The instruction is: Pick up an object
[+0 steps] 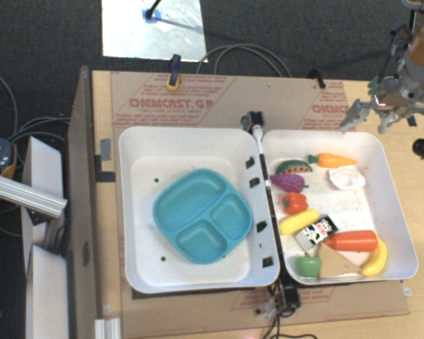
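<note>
The right bin (396, 210) holds several toy foods: an orange carrot (335, 160), a watermelon slice (294, 167), purple grapes (288, 182), a red pepper (295, 203), a yellow banana (298, 222), a black-and-white box (318, 232), a large orange-red carrot (351, 241), a green apple (309, 266), another banana (376, 258) and a white shell-like piece (345, 179). My gripper (372, 116) hangs above the bench behind the right bin's far right corner, open, with nothing between its fingers.
The left bin (138, 189) holds a teal divided plate (202, 215). A black clip-lined divider (263, 189) separates the bins. Cardboard (198, 101) lies under both. Cables and a metal sheet (152, 20) sit behind the bench.
</note>
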You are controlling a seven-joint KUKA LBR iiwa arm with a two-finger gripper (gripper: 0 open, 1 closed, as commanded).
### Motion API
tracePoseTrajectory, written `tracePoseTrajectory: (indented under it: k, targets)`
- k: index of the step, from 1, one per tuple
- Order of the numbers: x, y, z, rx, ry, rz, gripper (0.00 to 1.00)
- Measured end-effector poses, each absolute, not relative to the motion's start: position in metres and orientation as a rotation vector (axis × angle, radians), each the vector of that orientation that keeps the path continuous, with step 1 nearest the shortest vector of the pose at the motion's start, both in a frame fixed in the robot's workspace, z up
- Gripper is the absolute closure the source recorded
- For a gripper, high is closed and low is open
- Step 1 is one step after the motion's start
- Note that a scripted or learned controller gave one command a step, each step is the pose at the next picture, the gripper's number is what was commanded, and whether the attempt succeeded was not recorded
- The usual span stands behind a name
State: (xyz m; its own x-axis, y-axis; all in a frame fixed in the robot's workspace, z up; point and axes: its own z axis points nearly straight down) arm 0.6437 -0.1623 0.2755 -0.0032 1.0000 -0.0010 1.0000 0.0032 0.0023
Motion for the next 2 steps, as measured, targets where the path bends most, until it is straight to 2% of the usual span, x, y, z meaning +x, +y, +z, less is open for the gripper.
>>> tracePoseTrajectory:
  k: [1,2]
  targets:
    - [0.604,-0.062,0.207,2.214,2.238,-0.002,0.00]
    - [0.547,-0.090,0.107,2.230,2.225,-0.010,0.00]
